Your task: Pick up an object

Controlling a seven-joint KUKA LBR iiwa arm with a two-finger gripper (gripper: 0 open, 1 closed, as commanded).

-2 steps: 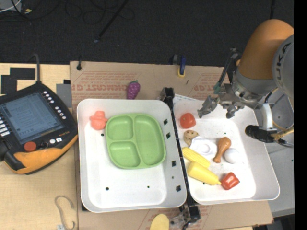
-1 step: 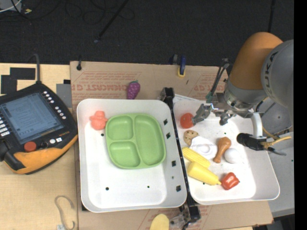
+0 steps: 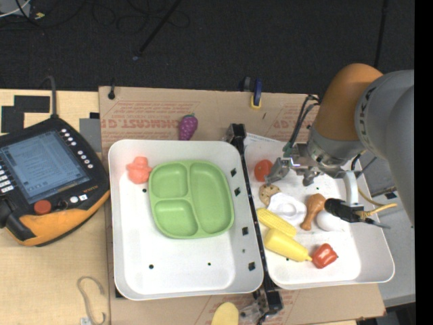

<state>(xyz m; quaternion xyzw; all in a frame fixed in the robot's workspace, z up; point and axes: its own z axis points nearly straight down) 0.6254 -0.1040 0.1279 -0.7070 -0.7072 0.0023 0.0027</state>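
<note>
Lying corn cob (image 3: pixel 276 221), long axis slanting down-right.

I see the pickable objects gathered mostly in the right bin (image 3: pixel 369 266), at the lower right of the frame. A red tomato-like piece (image 3: pixel 262 170) sits at its upper left corner, with a small tan cookie-shaped piece (image 3: pixel 268 193) just below it. Two yellow corn cobs (image 3: pixel 283 234) lie slanted side by side near the bin's left wall. A red pepper (image 3: pixel 325 255) touches the lower cob's right end. A brown drumstick (image 3: pixel 313 209) lies tilted at centre, beside a white egg shape (image 3: pixel 329 221). In the left bin (image 3: pixel 135 263), a green divided plate (image 3: pixel 191 200) lies flat, and a pink toy (image 3: pixel 138 170) rests at its upper left.
</note>
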